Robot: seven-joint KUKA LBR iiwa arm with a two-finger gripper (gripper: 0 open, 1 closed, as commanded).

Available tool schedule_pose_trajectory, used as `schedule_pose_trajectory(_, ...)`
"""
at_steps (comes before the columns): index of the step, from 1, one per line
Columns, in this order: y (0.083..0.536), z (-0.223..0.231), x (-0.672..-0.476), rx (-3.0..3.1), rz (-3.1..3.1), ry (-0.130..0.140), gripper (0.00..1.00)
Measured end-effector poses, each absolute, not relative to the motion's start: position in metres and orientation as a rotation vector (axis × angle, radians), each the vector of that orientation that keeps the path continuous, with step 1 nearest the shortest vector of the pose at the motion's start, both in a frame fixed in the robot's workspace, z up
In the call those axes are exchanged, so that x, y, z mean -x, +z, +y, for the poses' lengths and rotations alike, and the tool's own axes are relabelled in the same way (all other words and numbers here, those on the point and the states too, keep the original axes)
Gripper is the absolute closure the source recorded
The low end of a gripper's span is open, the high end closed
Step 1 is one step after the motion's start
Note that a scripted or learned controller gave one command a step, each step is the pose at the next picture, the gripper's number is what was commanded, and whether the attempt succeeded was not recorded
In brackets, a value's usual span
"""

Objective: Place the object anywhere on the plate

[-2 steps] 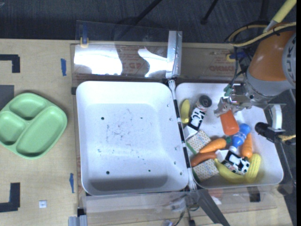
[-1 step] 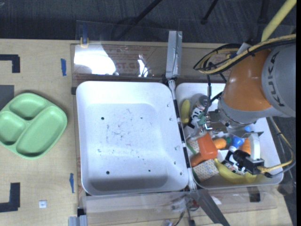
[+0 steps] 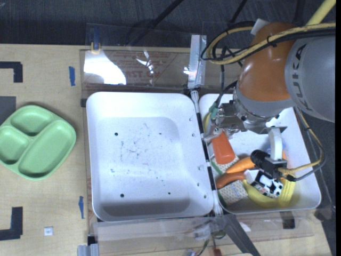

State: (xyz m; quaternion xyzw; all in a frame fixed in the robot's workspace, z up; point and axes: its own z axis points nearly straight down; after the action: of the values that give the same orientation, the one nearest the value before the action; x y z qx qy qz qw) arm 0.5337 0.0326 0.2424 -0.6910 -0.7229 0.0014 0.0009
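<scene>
Pincer (image 3: 222, 128) low over right bin (image 3: 311, 196) clutter; green plate (image 3: 36, 141) far left.

You get an evenly bright overhead view with soft, short shadows. The strongest glare sits on the clear panel (image 3: 139, 65) behind the bins, where white patches wash out its surface. The left bin (image 3: 144, 153) is near overexposed, yet faint marks on its floor stay readable. The arm (image 3: 282, 68) looks soft and slightly blurred, and it throws shade over the right bin (image 3: 306, 196). The wooden table (image 3: 37, 68) is flatly lit. Fine detail is grainy throughout, and the dark backdrop along the top shows almost nothing.
</scene>
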Motion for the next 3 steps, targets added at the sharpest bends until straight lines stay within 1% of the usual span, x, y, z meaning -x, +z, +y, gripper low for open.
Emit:
schedule_pose_trajectory(1,0.2373,0.0164,-0.5382,2.100,-2.332,0.006,1.00)
schedule_pose_trajectory(2,0.2374,0.0163,-0.5382,2.100,-2.332,0.005,0.00)
schedule_pose_trajectory(3,0.2451,0.0167,-0.5397,2.099,-2.333,0.008,1.00)
